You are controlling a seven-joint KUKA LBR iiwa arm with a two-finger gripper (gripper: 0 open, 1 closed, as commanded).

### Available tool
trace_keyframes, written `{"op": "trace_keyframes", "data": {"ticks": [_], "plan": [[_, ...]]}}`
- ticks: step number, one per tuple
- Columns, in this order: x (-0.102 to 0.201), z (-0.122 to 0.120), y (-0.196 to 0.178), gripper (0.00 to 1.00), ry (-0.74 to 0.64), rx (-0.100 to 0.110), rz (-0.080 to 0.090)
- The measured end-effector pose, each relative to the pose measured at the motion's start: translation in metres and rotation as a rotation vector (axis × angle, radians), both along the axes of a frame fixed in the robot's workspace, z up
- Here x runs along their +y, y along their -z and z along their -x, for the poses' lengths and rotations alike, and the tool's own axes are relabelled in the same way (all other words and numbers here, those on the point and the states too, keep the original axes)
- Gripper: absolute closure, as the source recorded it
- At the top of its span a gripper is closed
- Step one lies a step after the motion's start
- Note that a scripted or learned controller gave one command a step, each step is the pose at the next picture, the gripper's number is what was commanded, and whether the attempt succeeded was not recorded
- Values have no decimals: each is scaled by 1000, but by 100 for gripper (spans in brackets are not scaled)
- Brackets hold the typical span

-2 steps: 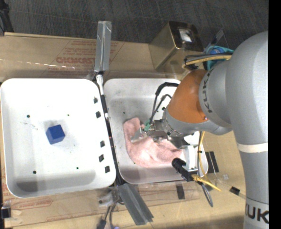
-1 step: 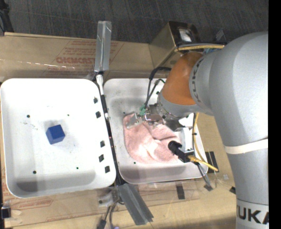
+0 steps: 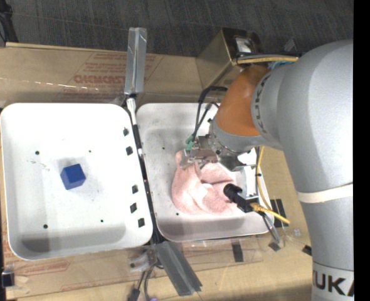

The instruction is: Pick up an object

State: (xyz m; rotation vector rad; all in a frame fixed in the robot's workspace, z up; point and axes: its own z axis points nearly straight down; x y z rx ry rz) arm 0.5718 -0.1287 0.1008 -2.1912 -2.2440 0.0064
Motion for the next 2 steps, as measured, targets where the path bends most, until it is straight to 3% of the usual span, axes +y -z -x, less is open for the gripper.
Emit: {"op": "trace_keyframes", "data": {"ticks": [1,2], "plan": [[48,-15,-109,100,-106,-4,0],[56,-20,-90,100,-162,-1,-1]]}}
